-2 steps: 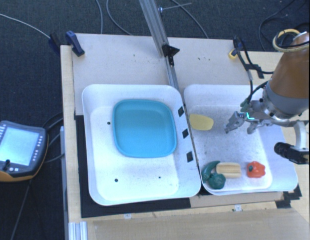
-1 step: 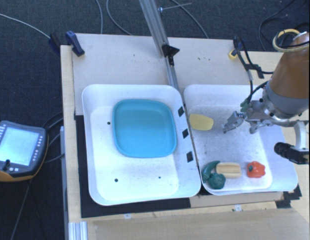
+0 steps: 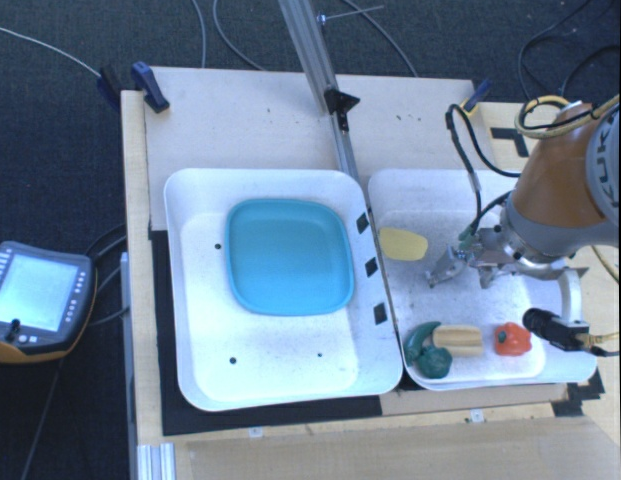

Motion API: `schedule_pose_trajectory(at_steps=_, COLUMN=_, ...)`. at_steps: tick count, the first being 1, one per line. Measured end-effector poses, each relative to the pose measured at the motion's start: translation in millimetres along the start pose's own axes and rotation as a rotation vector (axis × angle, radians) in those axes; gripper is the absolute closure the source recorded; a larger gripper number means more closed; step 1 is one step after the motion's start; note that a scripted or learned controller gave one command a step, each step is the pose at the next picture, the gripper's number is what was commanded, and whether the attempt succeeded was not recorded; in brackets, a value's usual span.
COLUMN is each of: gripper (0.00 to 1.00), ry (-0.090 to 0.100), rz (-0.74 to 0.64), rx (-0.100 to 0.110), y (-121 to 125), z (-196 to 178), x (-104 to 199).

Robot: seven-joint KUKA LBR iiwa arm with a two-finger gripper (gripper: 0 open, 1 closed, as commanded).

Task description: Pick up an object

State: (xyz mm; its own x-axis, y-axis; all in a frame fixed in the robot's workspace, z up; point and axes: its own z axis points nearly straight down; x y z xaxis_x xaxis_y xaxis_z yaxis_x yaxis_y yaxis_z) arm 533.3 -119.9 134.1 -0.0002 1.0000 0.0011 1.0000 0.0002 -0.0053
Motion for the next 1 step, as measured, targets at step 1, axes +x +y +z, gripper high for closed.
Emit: schedule_pose_trajectory(at_steps=1, gripper=0.0, ry=0.0, rz=0.0, rx=-0.002, y=-0.5, z=40.3, x=0.3)
